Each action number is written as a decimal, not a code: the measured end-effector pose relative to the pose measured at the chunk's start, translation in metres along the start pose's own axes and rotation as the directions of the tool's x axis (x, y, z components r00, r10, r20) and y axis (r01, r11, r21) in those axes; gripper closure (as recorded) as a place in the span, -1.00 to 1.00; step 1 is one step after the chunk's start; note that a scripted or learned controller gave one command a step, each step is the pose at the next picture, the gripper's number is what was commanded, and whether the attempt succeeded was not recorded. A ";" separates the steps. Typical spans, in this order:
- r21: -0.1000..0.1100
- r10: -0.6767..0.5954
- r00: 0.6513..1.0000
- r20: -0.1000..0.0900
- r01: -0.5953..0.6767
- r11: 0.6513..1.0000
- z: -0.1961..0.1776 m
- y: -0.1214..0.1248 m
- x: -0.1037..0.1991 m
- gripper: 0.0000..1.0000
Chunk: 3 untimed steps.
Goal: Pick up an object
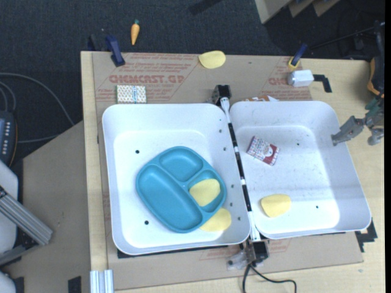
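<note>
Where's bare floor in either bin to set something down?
Right bin: open floor right of the red packet and yellow piece. Left bin: a strip along the far wall, above the blue tray. Crowded: the tray's near corner, two yellow pieces.

**Bench and What Rests on It**

The tan bench (159,78) carries two white bins, the left bin (116,163) and the right bin (342,182), touching side by side. Behind them lie a yellow piece (212,59), a small patterned packet (131,93) and a white block (302,77).
</note>
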<state>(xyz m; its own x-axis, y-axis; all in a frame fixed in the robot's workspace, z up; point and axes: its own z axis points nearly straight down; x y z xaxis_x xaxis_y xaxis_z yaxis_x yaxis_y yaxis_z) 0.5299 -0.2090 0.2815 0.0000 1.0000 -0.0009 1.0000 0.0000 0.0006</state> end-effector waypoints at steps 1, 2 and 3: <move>0.003 -0.002 1.000 -0.002 0.002 1.000 0.115 -0.012 0.071 -1.00; 0.001 -0.001 1.000 -0.002 0.001 1.000 0.197 -0.009 0.106 -1.00; -0.001 0.000 1.000 -0.001 0.000 1.000 0.197 0.022 0.103 -1.00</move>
<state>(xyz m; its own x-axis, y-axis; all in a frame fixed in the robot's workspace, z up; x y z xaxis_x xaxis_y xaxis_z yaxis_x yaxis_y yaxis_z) 0.5519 -0.1059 0.0845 -0.0001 1.0000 -0.0004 1.0000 0.0001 0.0012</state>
